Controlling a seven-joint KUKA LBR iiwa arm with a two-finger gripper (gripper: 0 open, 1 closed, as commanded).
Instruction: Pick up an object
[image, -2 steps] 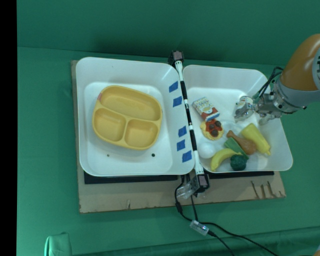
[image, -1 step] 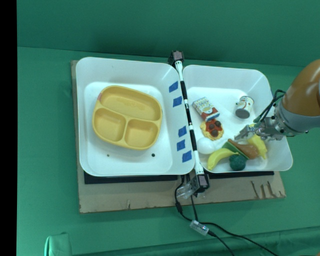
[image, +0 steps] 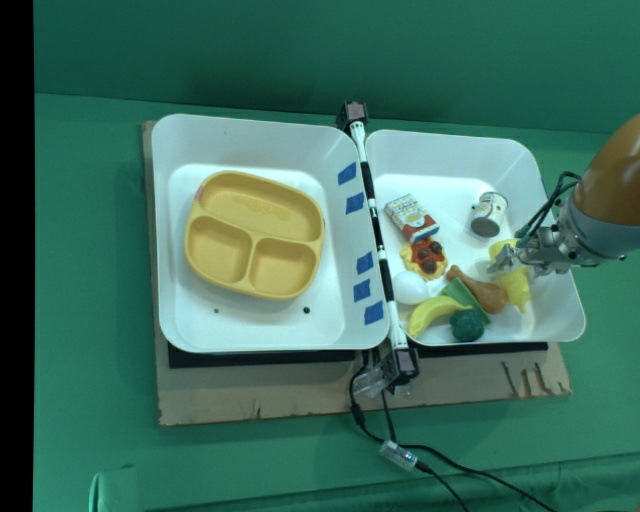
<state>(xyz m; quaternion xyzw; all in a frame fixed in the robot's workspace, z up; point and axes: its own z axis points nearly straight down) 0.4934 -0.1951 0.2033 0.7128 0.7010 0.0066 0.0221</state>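
The right bin (image: 450, 160) holds several toy foods: a red and white fries box (image: 411, 214), a small can (image: 487, 214), a pizza slice (image: 427, 258), a white egg (image: 408, 288), a banana (image: 434, 314), a broccoli head (image: 467, 325), a brown drumstick (image: 481, 291) and a yellow piece (image: 517, 288). My gripper (image: 511, 258) hangs low over the right side of this bin, just above the yellow piece and right of the drumstick. A bit of yellow shows at its tip. I cannot tell whether it touches anything.
The left bin (image: 180, 150) holds a yellow divided plate (image: 255, 235). A divider bar with blue tape marks (image: 362, 262) runs between the bins. Cables (image: 420, 460) trail off the cardboard base at the front. Green cloth surrounds the bench.
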